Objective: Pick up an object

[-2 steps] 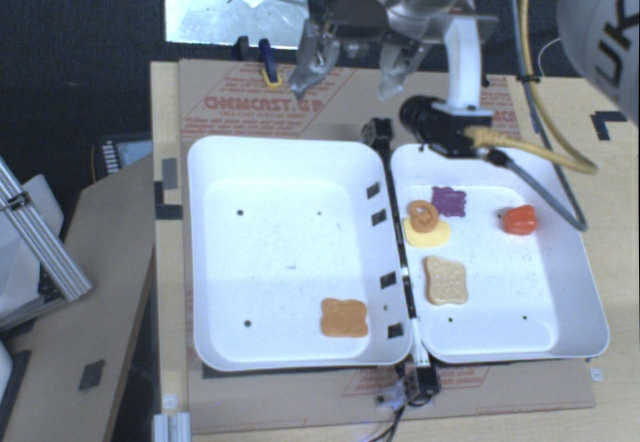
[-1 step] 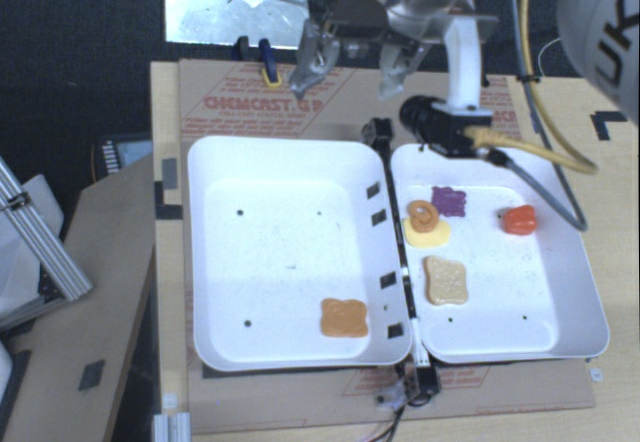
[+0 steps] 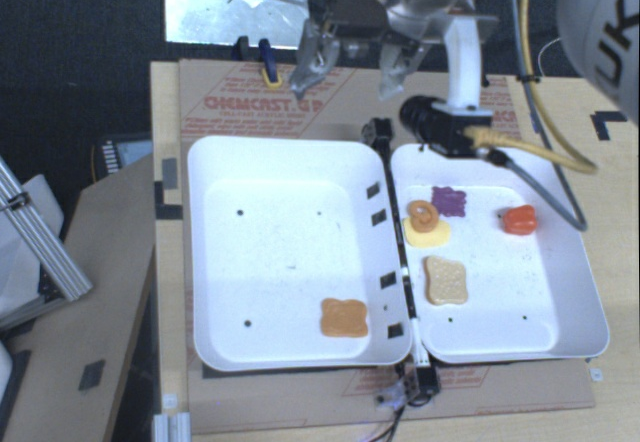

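Camera view: the gripper [image 3: 350, 70] hung high at 12 o'clock, above the bins' far edge, its 2 fingers spread apart with nothing between them. The right bin [image 3: 560, 330] held a purple piece [image 3: 449, 201], an orange ring on a yellow slice [image 3: 424, 221], a red piece [image 3: 518, 220] and a toast slice [image 3: 446, 281]. The left bin [image 3: 215, 230] held an orange waffle [image 3: 344, 318] at 5 o'clock. All looked light, rigid toy food; the flat waffle seemed best pinched across its edges.

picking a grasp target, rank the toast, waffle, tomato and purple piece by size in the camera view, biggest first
1. waffle and toast: about alike, too close to rank; the waffle also lies a bit nearer the camera.
2. tomato and purple piece: both clearly smaller, again too alike to order.
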